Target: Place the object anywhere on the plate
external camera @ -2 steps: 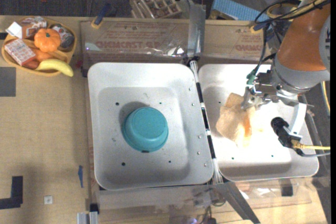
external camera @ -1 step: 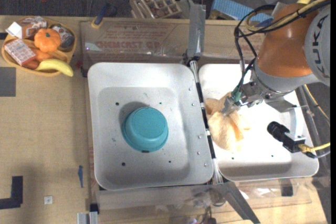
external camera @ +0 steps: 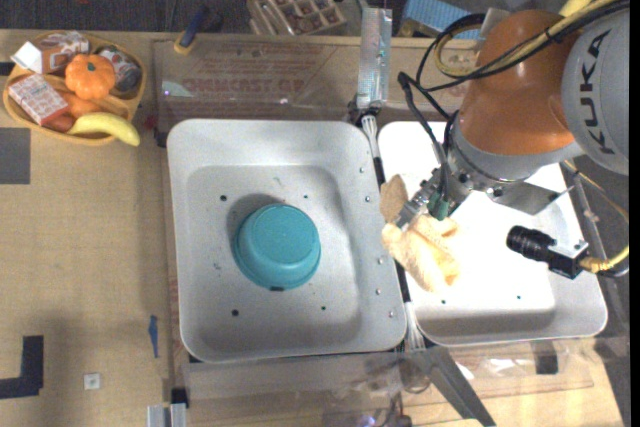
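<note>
Two white bins: teal plate [external camera: 278, 246] in left [external camera: 200, 165], pale object [external camera: 428, 253] in right [external camera: 520, 310].

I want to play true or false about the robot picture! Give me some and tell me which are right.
1. The round teal plate sits in the left white bin. True.
2. The pale yellow crumpled object lies on the plate. False: it lies at the right white bin's left edge.
3. The pincer is above the right bin. True.
4. The small orange pumpkin is inside the left bin. False: it sits in a basket at the bench's far left.
</note>
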Available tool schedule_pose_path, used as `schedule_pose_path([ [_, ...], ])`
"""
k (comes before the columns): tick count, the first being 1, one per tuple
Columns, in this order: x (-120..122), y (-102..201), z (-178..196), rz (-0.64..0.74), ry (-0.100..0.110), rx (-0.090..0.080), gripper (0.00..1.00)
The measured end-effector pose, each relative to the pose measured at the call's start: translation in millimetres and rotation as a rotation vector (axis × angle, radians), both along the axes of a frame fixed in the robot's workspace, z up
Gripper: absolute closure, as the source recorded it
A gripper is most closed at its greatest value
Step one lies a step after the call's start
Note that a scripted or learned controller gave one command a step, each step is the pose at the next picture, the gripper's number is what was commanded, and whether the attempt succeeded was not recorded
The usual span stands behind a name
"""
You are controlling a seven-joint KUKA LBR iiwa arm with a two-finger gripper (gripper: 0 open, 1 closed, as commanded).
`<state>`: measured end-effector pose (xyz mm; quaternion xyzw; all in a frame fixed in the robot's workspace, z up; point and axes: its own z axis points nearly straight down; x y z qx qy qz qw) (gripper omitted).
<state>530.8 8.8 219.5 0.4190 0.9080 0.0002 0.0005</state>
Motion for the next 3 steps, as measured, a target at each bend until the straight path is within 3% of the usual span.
schedule_pose_path([
  [2,-23,100,7,0.796,-0.001,0.0,1.0],
  [3,-23,100,7,0.795,-0.002,0.0,0.0],
])
